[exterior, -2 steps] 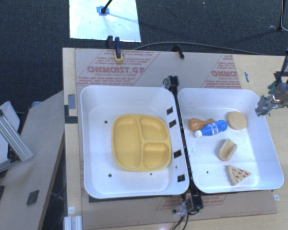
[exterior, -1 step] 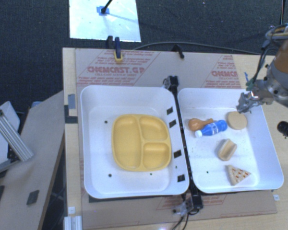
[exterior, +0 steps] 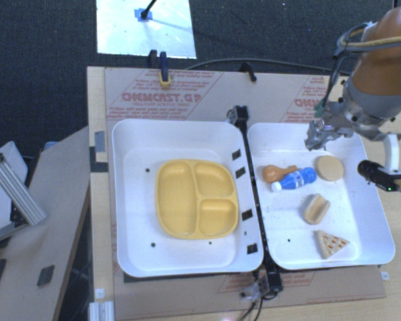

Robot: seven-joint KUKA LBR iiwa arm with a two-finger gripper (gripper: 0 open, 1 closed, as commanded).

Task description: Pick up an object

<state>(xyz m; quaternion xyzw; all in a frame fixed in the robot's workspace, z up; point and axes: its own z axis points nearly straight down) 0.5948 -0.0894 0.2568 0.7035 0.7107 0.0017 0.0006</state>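
Note:
My gripper (exterior: 316, 139) hangs over the back of the right bin (exterior: 374, 246), just above and left of a round tan cookie (exterior: 329, 168). Nothing shows between its fingers. Below it lie a brown drumstick (exterior: 278, 173) and a blue bottle (exterior: 295, 179) side by side. Further forward lie a bread roll (exterior: 315, 208) and a pizza slice (exterior: 331, 243).
The left bin (exterior: 130, 246) holds a yellow divided plate (exterior: 195, 198). A black divider strip (exterior: 247, 192) runs between the bins. The arm's orange band (exterior: 386, 52) looms at the upper right. A black fitting (exterior: 377, 174) juts over the right bin's edge.

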